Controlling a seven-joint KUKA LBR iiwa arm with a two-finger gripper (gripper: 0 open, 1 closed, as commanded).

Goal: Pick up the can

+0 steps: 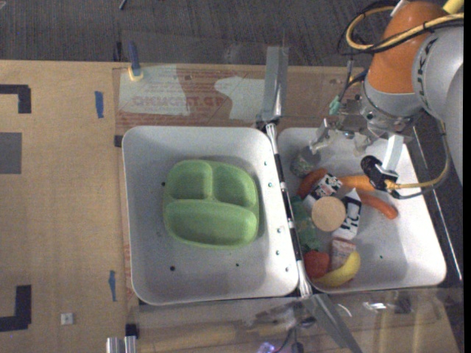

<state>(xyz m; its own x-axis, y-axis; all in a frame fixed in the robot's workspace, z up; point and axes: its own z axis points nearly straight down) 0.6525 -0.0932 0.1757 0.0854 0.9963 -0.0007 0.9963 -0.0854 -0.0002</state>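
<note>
I am hovering my fingers over the upper part of the right white bin, and they are standing apart, clamped on nothing. The can, a short cylinder showing a round tan top, is sitting at the frame's centre right, crowded by an orange carrot, a yellow banana and a small carton. I am judging it stiff, light and smooth-walled, so I am planning to grip across its sides just under the rim.

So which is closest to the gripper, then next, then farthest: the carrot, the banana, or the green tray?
Measured from the gripper:
1. Carrot, just below it in the right bin.
2. Banana, at that bin's near edge.
3. Green tray, over in the left bin.
</note>
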